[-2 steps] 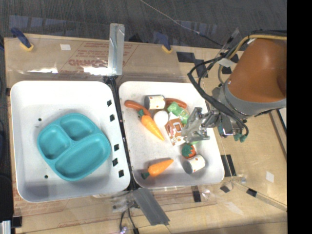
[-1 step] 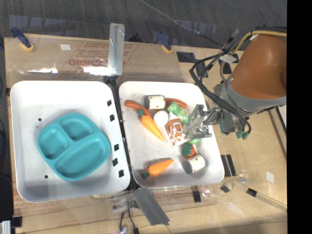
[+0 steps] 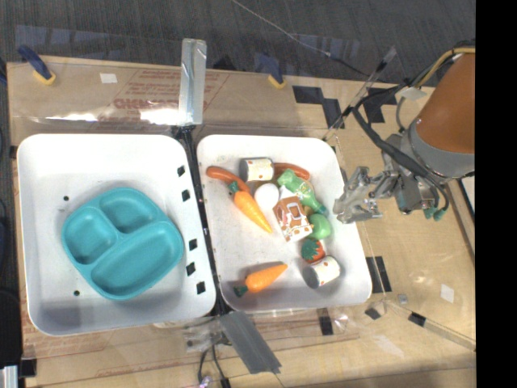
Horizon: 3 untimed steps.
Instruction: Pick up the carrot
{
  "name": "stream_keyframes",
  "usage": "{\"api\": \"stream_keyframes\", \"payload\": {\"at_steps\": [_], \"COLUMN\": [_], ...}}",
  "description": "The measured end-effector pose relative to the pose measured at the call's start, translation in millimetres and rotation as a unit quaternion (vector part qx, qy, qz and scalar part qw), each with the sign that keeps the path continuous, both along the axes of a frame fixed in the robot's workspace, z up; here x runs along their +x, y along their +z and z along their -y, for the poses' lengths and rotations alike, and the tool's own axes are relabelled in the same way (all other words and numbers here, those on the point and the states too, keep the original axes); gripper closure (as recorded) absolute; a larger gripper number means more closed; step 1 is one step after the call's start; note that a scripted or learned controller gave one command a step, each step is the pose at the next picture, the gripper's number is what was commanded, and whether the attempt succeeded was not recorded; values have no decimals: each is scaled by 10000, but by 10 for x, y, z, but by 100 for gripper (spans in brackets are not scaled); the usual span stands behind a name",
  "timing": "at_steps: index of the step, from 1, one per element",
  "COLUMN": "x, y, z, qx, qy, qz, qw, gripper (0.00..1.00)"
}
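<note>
- Two white bins side by side; left bin holding a teal divided plate, right bin crowded with toy food.
- Two carrots in right bin: one carrot lying diagonally near the centre, green top toward upper left, tip pointing lower right; second carrot near the front wall, lying almost flat, green end at left.
- Central carrot hemmed in: white egg touching its upper side, printed carton just beside the tip, sausage just above the green top.
- Front carrot well apart from most clutter; small white cup near its right end.
- Gripper hanging just outside the right wall of right bin, above bare bench, level with the green produce on the other side of the wall. Nothing between the jaws; spread of jaws cannot be told from this angle.
- Orange-banded arm at right edge.
- Step judged: approach not yet made; no contact with either carrot.
- Next move likely calls for travel leftward over the bin wall, then a choice of target. Front carrot looks the easier: clear flanks, room to straddle across its narrow width.
- Wrist turn probably needed to set jaws across the carrot's long axis before descent.
- Risk: tapered smooth body apt to slip from a pinch near the tip; grasp nearer the thick end advisable.
</note>
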<state>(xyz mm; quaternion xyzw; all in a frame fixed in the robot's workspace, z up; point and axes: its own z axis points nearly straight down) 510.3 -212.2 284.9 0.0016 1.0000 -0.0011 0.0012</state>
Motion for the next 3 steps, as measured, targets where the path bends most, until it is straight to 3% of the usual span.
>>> {"api": "stream_keyframes", "payload": {"at_steps": [1,2,3], "x": [-323,-310,-45], "y": [719,825,1548], "z": [-16,-16,-23], "qx": [-11,-22,-14], "qy": [946,959,2577], "qz": [17,28,10], "qw": [9955,9954,9662], "gripper": [100,100,100]}}
